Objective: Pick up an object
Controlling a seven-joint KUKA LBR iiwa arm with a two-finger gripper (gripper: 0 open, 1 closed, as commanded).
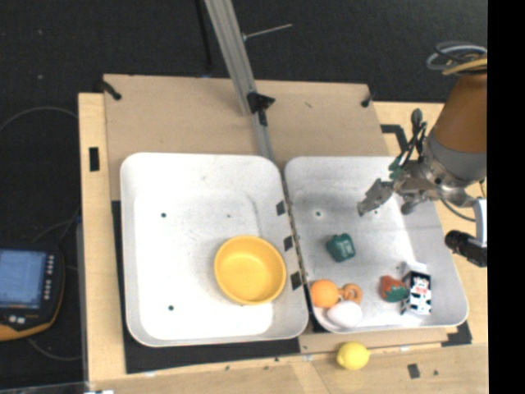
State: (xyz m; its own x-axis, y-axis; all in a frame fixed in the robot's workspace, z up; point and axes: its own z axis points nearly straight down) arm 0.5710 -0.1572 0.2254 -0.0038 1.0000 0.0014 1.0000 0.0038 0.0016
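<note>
Sitting on a tan wooden bench (205, 113), two shallow white bins lie side by side: left bin (164, 195), right bin (328, 179), touching along a centre seam with small dark clips. Dark floor all round the bench. A grey metal pole (234, 43) slants in from the far side and ends at the seam's far end. A handheld pendant with a blue screen (25, 290) lies on the floor at far left, cable trailing. The arm comes in from the right; the gripper (385, 195) hangs over the right bin's far-right area, fingers spread apart, nothing between them. The left bin holds a yellow bowl (250, 269), upright, near its right wall. In the right bin: a green object (340, 247) mid-bin, nearer than the gripper and apart from it; an orange ball (323, 292) and a white egg-shaped item (344, 313) touching at the near-left corner; a red-and-green toy (391, 287) beside a black-and-white carton (418, 294) at near right. A yellow lemon (353, 355) sits on the bench outside the bins, just near the right bin's near edge.
</note>
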